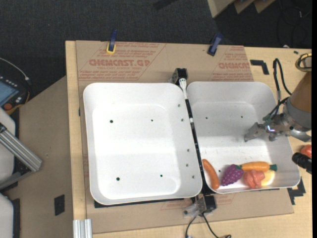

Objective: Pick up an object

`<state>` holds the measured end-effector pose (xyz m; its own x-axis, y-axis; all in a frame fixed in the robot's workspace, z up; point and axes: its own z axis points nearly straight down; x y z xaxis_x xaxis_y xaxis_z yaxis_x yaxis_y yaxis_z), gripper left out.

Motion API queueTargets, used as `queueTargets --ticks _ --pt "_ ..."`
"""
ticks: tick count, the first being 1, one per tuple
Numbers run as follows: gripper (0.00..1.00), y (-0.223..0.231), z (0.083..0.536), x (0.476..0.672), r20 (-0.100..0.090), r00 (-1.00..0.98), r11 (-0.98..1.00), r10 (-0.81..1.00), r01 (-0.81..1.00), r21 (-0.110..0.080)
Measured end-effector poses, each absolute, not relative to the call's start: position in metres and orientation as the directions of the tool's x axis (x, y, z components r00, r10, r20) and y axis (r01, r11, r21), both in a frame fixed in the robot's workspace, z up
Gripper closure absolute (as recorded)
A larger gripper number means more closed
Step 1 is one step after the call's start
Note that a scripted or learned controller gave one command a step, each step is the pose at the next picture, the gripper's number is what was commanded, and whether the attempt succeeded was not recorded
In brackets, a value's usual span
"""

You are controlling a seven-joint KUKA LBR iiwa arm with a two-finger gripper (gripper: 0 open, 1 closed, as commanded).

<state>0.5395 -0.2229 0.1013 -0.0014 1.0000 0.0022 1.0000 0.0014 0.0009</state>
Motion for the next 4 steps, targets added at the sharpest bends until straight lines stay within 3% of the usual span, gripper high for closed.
queueTargets --ticks 1,2,3,4 --pt "0.0 -0.22 0.084 0.554 0.007 -0.003 0.003 1.0 1.0 -0.001" --pt "0.0 -0.213 0.085 0.602 -0.002 -0.004 0.004 1.0 1.0 0.005" --pt "0.0 -0.227 0.264 0.557 -0.008 0.002 -0.002 1.0 1.0 0.016" --pt "0.0 -0.219 0.49 0.525 -0.009 -0.001 0.001 1.0 1.0 0.022"
